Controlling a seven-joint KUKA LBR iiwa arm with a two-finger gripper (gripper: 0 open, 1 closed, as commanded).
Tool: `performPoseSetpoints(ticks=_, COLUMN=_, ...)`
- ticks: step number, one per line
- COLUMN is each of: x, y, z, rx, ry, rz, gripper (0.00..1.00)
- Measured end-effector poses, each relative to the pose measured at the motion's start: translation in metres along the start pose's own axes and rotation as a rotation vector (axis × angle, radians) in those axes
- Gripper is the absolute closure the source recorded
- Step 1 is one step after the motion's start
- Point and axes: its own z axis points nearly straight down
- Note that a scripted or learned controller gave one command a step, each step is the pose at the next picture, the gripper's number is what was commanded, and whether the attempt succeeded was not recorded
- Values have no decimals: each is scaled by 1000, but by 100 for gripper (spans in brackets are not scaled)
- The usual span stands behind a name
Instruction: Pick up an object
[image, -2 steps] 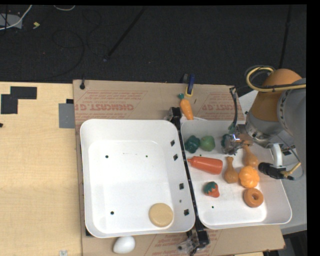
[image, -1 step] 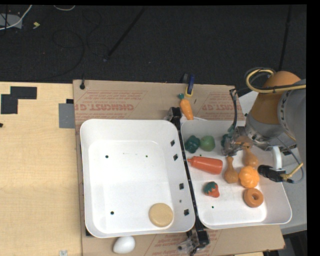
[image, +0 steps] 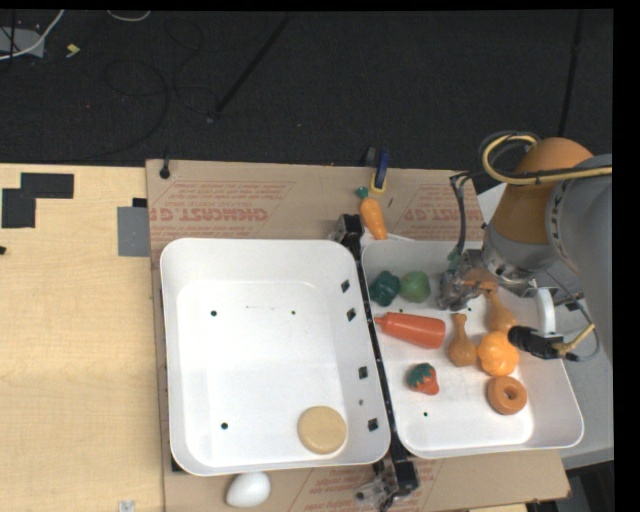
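Reaching in from the right of the frame, the grey arm (image: 565, 215) with its orange band covers the upper right corner of the right bin (image: 545, 425), and its tool (image: 462, 285) sits low over the bin's upper middle; whether the tool is apart or together cannot be told, since the tip is a dark blur.

Toys lie in the right bin: a dark green lump (image: 384, 289) and a lighter green ball (image: 414, 287) side by side just left of the tool, an orange-red carrot (image: 410, 328) lying across below them, a small red strawberry (image: 422, 377), a tan pear-shaped gourd (image: 460, 342), an orange fruit (image: 497, 353) and a brown ring doughnut (image: 507, 395). A tan piece (image: 497, 310) beside the arm is partly hidden.

The left bin (image: 200, 300) holds a pale round biscuit (image: 322, 429) near its lower right corner. A white egg (image: 248, 489) lies on the bench below it.
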Motion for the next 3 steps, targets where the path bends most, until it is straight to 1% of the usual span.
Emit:
performPoseSetpoints(ticks=1, x=4, y=0, z=0, rx=1, ry=1, rz=0, gripper=100)
performPoseSetpoints(ticks=2, x=11, y=2, z=-29, rx=-12, ry=0, rz=-3, gripper=100)
performPoseSetpoints(ticks=3, x=-5, y=-52, z=-3, rx=-20, ry=-1, rz=-1, gripper=100)
